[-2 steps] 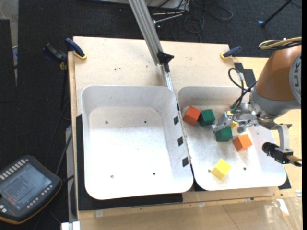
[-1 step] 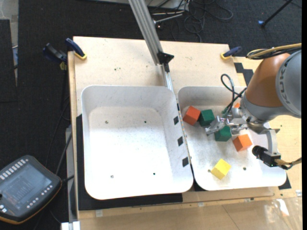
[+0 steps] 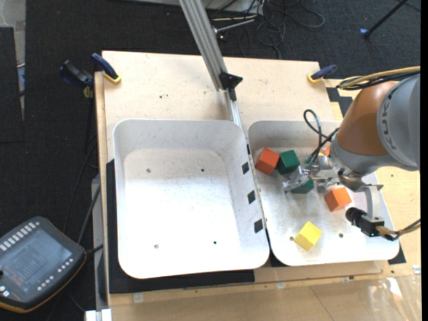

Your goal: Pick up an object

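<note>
One dark green cube (image 3: pixel 289 160), matte, beside orange-red cube (image 3: pixel 267 160)

Robotics lab, clamped bench (image 3: pixel 167 85), teach pendant (image 3: pixel 33 263) on dark floor, loose cables (image 3: pixel 287 19), tripod legs (image 3: pixel 394 9)

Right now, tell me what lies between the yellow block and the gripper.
In the camera view, bare white bin floor separates the yellow block from the gripper; the orange block sits off to the right.
</note>
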Action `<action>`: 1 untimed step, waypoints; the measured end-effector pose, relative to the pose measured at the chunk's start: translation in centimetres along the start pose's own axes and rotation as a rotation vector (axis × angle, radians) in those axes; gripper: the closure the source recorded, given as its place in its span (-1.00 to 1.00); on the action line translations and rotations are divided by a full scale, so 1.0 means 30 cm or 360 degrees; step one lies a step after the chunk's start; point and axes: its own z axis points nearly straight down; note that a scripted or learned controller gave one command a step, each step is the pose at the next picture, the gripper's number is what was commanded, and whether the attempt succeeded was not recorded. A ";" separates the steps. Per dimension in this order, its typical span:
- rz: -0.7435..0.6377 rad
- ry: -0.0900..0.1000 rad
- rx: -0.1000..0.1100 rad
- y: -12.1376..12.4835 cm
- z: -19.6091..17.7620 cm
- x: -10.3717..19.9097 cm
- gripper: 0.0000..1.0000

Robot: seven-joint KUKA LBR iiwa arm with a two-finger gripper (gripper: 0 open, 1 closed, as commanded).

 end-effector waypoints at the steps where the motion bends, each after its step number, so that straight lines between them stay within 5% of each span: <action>1: -0.0002 0.0007 0.0011 -0.007 -0.025 0.008 1.00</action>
